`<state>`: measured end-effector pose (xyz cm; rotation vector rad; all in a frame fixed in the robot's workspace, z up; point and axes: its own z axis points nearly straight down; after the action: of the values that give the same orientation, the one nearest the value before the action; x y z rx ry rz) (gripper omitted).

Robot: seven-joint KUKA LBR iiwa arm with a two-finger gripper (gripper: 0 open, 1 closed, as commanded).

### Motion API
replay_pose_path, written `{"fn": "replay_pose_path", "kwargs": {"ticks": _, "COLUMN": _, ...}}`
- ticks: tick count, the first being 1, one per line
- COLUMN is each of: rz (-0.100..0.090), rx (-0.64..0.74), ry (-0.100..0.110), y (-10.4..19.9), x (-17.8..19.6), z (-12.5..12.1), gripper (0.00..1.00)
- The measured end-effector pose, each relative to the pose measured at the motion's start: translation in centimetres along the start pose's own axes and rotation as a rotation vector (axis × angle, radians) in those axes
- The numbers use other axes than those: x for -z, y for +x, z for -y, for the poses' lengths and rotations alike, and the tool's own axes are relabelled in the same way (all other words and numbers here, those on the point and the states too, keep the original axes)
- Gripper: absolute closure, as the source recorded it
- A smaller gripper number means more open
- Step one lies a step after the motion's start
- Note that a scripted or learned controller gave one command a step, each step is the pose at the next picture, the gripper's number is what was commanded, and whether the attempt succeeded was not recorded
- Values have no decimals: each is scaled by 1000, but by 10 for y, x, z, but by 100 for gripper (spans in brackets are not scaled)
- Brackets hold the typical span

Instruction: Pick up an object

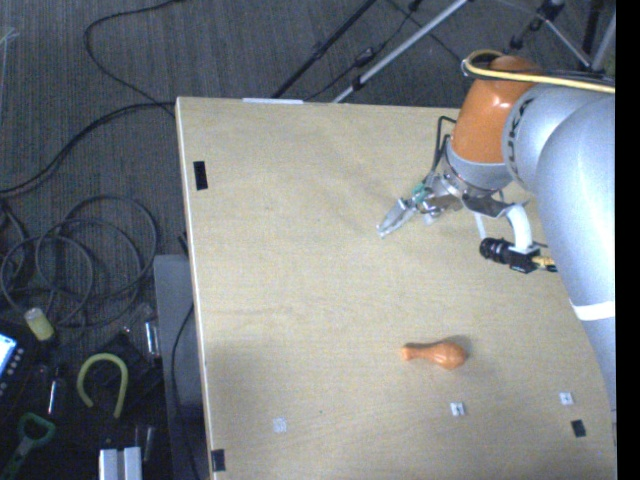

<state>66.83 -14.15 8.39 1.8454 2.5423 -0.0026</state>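
Gripper point(392, 222) tips blurred, above bench point(300, 268)

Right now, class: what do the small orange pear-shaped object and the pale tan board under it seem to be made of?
Small orange pear-shaped object: probably rubber or soft plastic, going by its smooth, evenly coloured, slightly matte skin and tapering neck; too small to be sure.
Pale tan board: looks like unvarnished wood or plywood, matte, with faint grain-like streaks and a straight cut edge.
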Motion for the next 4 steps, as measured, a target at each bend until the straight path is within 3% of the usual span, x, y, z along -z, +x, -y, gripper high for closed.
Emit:
{"fn": "replay_pose_path", "kwargs": {"ticks": 1, "rz": 1, "rx": 1, "ry": 0, "y": 1, "x": 9, "z": 0, "gripper": 100}}
{"fn": "replay_pose_path", "kwargs": {"ticks": 2, "rz": 1, "rx": 1, "ry": 1, "y": 1, "x": 9, "z": 0, "gripper": 0}}
{"fn": "replay_pose_path", "kwargs": {"ticks": 3, "rz": 2, "rx": -297, "ry": 1, "y": -77, "x": 82, "z": 25, "gripper": 0}}
{"fn": "replay_pose_path", "kwargs": {"ticks": 4, "rz": 1, "rx": 12, "ry": 0, "y": -77, "x": 0, "z": 25, "gripper": 0}}
